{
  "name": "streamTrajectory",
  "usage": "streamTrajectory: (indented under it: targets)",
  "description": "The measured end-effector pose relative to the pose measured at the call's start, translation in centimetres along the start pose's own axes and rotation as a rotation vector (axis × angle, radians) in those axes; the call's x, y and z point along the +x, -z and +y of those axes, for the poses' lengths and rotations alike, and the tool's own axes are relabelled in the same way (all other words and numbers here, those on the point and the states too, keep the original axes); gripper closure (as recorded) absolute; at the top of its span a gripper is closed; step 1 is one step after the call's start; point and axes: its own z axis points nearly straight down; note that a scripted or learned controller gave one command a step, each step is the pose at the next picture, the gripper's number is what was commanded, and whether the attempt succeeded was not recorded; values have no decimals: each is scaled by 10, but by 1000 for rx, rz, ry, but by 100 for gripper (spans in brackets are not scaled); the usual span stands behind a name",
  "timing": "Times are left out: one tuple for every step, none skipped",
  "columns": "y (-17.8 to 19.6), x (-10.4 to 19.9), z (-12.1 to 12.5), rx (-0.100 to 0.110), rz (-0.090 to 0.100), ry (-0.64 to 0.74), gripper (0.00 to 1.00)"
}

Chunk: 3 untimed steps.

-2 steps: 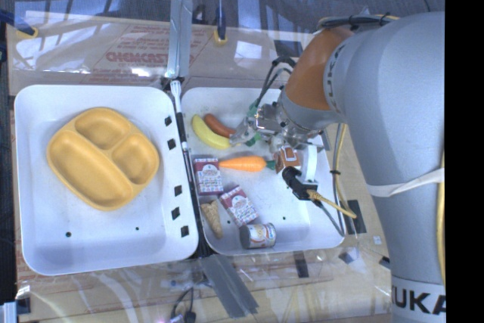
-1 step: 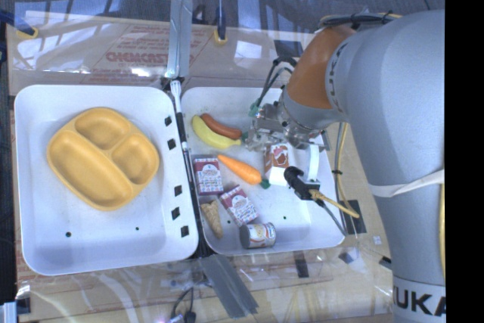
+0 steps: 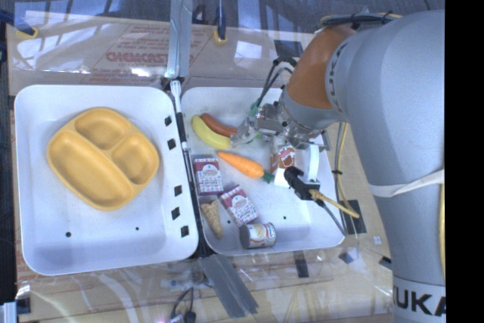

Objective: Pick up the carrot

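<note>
Roughly at the middle of the right-hand bin (image 3: 318,234) lies the carrot (image 3: 240,164), flat on the bin floor, its long axis running from upper left to lower right in the frame, with the green stub at the lower-right end. The end effector (image 3: 266,123) sits just above and to the right of it in the picture, close but apart from it, so the carrot lies down and slightly left from there. Whether the end effector is open or closed I cannot tell, as the wrist and cables hide it; nothing is seen held.

Just to the upper left of the carrot are a yellow banana (image 3: 208,134) and a reddish sausage-like piece (image 3: 219,125) beside it, both near the end effector. Below the carrot are two small red-and-white packets (image 3: 208,176), a tan piece (image 3: 213,217) and a small can (image 3: 259,235) on its side. A small brown item (image 3: 284,156) lies just right of the carrot's green end and may crowd a grasp there. The left-hand bin (image 3: 30,238) holds a yellow divided plate (image 3: 103,156), well apart.
</note>
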Motion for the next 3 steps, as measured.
streamTrajectory:
  targets:
    - [86,12,-27,18,0,113,0]
    - [-18,19,-49,17,-1,233,0]
    - [-9,19,-49,20,0,238,100]
